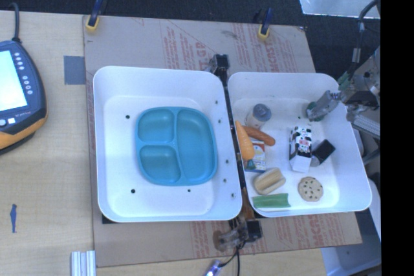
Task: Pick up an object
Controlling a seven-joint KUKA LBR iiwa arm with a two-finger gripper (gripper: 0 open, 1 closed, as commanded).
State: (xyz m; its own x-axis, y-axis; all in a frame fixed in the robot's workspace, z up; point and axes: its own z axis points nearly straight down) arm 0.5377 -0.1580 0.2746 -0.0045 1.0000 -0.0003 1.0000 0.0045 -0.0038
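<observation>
Small black-and-white cow-print carton (301, 142) stands in the right white bin (349, 197); the gripper (321, 105) hovers near it, seemingly empty, finger spread impossible to tell.

Two white bins (162, 77), one blue plate (176, 145), one cookie (310, 189).

Plate (176, 144) in left bin (103, 139); cookie (310, 189) in right bin (349, 139).
</observation>
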